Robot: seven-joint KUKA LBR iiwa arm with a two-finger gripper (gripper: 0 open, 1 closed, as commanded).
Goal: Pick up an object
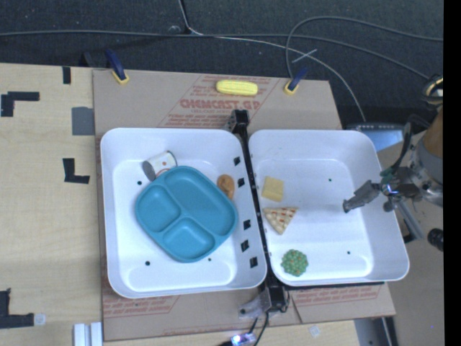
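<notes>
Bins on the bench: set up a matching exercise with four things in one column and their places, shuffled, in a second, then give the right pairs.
Things:
1. blue divided plate
2. green broccoli piece
3. yellow corn cob
4. white cup

Places:
A. on the cardboard beyond the bins
B. near front edge of the right bin
C. middle of the left bin
D. on its side in the left bin, just beyond the plate

Pairs: 1-C, 2-B, 3-A, 4-D
</notes>
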